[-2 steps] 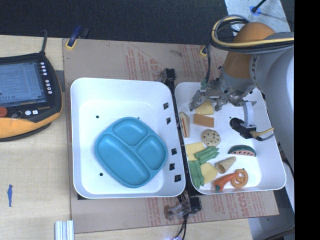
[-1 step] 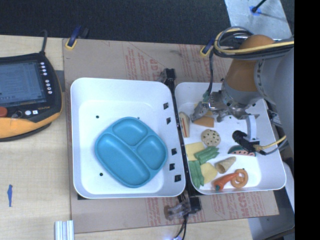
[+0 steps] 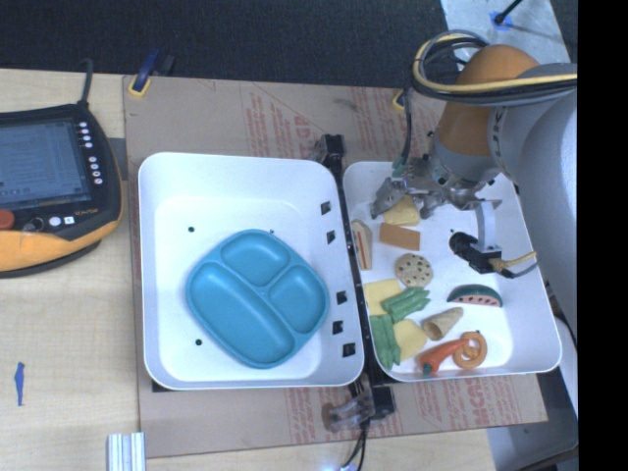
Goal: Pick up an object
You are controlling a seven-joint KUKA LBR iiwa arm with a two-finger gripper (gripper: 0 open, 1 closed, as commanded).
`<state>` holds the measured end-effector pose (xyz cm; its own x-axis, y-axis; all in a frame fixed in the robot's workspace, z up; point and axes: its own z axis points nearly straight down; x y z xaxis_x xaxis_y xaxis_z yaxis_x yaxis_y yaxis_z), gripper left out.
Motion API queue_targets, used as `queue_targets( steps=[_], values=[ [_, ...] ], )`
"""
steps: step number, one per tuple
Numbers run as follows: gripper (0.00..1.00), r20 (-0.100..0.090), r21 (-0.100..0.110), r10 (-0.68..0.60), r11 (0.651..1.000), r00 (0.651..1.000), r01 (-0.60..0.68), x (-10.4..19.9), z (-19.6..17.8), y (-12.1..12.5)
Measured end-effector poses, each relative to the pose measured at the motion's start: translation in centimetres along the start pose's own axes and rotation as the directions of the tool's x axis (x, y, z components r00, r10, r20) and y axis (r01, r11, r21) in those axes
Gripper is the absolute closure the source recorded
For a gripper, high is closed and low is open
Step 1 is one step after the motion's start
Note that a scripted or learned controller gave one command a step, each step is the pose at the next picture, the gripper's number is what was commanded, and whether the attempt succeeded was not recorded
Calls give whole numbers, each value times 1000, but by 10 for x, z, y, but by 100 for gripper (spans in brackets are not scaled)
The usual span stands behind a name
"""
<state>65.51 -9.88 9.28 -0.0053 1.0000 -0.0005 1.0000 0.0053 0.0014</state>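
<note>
Camera view: the tool [image 3: 429, 190] is seen low over the toy food [image 3: 417, 307] in the right bin [image 3: 525, 337], its grip cannot be told, and nothing is seen lifted, so the pick is judged outstanding.

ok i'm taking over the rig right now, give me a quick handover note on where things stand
Gripper: low at the back of the right bin, right by the yellow wedge. A hold is not confirmed; nothing is seen lifted.

Right bin: toy food, all lying in the bin, including a hot dog, cookie, watermelon slice, green beans, ice cream cone, carrot and pretzel.

Left bin: a blue divided tray.

Done: arm brought down over the items.
Left: close on one item and lift it clear.
</note>
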Motion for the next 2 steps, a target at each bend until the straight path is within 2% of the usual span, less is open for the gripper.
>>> queue_targets(
  steps=[1, 2],
  values=[
    [0, 0, 9, 3, 1000, 1000, -3, 1, 1, -35],
    [100, 2, 3, 2, 1000, 1000, -2, 0, -11, -33]
  ],
)
